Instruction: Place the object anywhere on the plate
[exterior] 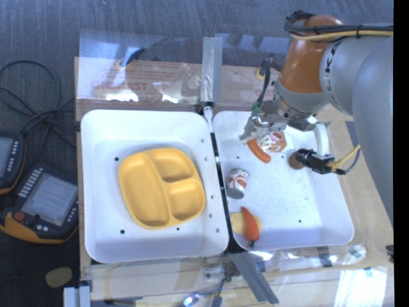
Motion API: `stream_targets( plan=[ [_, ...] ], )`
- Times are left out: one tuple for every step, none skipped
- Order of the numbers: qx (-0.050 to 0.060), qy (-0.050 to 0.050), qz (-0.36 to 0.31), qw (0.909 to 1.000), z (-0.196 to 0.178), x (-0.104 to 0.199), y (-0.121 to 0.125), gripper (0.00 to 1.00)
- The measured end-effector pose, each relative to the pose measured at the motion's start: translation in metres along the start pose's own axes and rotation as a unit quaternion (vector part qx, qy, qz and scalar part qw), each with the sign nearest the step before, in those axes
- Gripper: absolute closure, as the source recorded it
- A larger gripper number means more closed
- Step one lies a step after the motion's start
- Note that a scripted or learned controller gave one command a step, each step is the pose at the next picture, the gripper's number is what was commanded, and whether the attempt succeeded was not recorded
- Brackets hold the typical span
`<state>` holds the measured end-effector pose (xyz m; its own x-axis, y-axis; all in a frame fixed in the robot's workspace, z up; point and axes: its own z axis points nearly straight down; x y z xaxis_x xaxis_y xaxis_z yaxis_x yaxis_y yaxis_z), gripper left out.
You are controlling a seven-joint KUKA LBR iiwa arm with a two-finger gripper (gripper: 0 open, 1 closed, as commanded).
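Two white bins are seen side by side; the left bin (96,171) bears the yellow plate (163,185), with three compartments, and the right bin (319,216) holds the loose items. The gripper (265,128) is lowered over the far part of the right bin, directly above an orange sausage-like object (259,151) with something white and red (276,141) just beside it; whether anything is held cannot be told, since the wrist hides the tips. The orange object is taken, as a judgement, to be the task's thing; its long axis runs slantwise, from upper left to lower right in the view, and it lies just below the gripper in the picture, touching or nearly so. The plate lies well to the left of it, across the wall between the bins; any carry would have to be made leftward over that wall. A small can (237,182) stands near the wall, and a carrot-like piece (250,225) beside a pale yellow item (238,222) rests at the near edge; a dark round thing (296,160) sits by the cable fitting.
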<state>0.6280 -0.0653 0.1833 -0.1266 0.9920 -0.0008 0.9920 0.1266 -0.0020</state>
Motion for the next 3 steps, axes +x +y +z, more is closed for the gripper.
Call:
stream_targets(
  plan=[
    [0.000, 0.000, -0.037, 0.9993, -0.047, 0.068, -0.059, 1.00],
    [0.001, 0.001, -0.098, 0.9952, 0.001, 0.145, -0.084, 1.00],
    [0.001, 0.001, -0.098, 0.9952, 0.001, 0.144, -0.084, 0.00]
  ],
)
